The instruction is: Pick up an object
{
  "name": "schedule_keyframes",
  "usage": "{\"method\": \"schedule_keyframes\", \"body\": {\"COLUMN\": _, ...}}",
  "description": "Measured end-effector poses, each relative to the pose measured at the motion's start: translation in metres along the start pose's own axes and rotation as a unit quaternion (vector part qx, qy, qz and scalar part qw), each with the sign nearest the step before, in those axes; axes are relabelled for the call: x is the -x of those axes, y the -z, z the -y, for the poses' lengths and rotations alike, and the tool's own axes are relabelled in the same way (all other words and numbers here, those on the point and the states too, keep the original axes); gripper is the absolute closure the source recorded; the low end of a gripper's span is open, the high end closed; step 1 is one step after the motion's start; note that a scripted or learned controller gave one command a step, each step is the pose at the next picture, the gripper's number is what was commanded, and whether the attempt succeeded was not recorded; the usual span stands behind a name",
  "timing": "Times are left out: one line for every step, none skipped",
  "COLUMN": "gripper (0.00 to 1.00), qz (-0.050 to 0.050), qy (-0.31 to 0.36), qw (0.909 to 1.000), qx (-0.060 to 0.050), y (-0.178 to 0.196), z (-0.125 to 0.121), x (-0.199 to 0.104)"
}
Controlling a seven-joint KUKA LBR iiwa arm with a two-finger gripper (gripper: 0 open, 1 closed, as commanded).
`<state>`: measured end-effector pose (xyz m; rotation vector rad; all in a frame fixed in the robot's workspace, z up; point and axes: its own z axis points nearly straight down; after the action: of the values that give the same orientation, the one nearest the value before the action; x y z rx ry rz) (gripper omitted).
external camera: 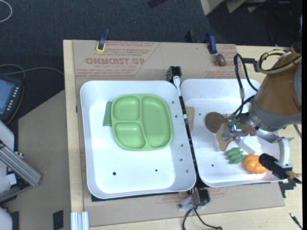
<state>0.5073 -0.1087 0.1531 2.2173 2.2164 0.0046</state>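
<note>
In the right bin [206, 92], my gripper [234, 130] hangs low over several small items. A brown round piece [213, 121] lies just left of it, and a tan flat piece [222, 141] sits right under and beside it. A green leafy toy [235, 155] and an orange toy [253, 163] lie slightly nearer the front edge. The wrist hides whether anything is between the gripper's tips. The grey and orange arm [280, 99] comes in from the right.
The left bin [91, 143] holds a green divided plate [142, 121]. A thin tan scrap [190, 118] leans by the right bin's left wall. Blue clamps [102, 40] [210, 42] grip the board's far edge. Cables [242, 80] trail over the right bin's far corner.
</note>
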Motion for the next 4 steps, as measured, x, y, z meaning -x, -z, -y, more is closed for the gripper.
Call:
{"method": "schedule_keyframes", "body": {"gripper": 1.00, "qz": 0.000, "qy": 0.001, "qw": 1.0000, "qx": 0.000, "y": 0.057, "z": -0.010, "x": -0.005}}
{"method": "schedule_keyframes", "body": {"gripper": 1.00, "qz": -0.001, "qy": 0.001, "qw": 1.0000, "qx": -0.001, "y": 0.073, "z": -0.011, "x": -0.005}}
{"method": "schedule_keyframes", "body": {"gripper": 1.00, "qz": -0.002, "qy": 0.001, "qw": 1.0000, "qx": -0.006, "y": 0.064, "z": 0.015, "x": -0.035}}
{"method": "schedule_keyframes", "body": {"gripper": 1.00, "qz": -0.001, "qy": 0.000, "qw": 1.0000, "qx": -0.003, "y": 0.062, "z": 0.011, "x": -0.024}}
